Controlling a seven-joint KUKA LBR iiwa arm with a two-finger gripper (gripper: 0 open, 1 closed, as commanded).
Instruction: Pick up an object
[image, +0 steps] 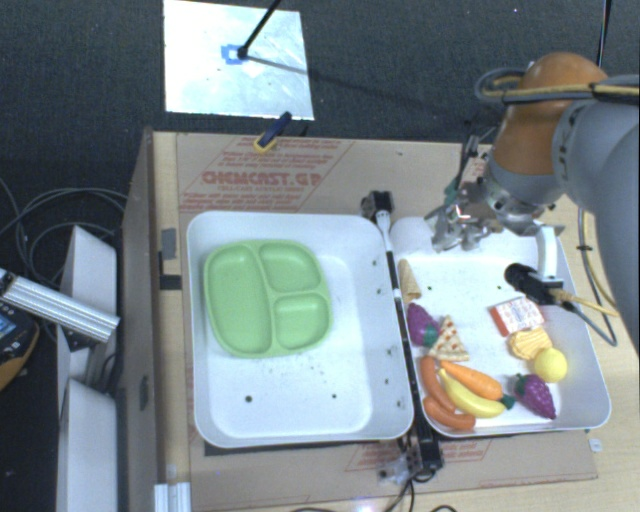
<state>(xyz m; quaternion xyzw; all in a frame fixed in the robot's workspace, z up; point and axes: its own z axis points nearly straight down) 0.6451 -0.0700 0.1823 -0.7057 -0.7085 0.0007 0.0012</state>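
Left bin (230, 410): a green divided plate (267, 297) toward its far left corner. Right bin (590, 400): toy foods massed along its near edge, among them a carrot (472, 380), a banana (470, 400), a lemon (549, 364) and purple grapes (538, 396). My jaws (458, 232) hang over this bin's far left corner, touching no item; I cannot tell their spacing.

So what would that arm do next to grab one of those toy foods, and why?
Probably swing the pincer toward the front of the right bin and lower it. It now sits at the bin's far edge, where the floor is bare, while the toys cluster nearer the camera: pizza slice, carrot, banana and lemon.
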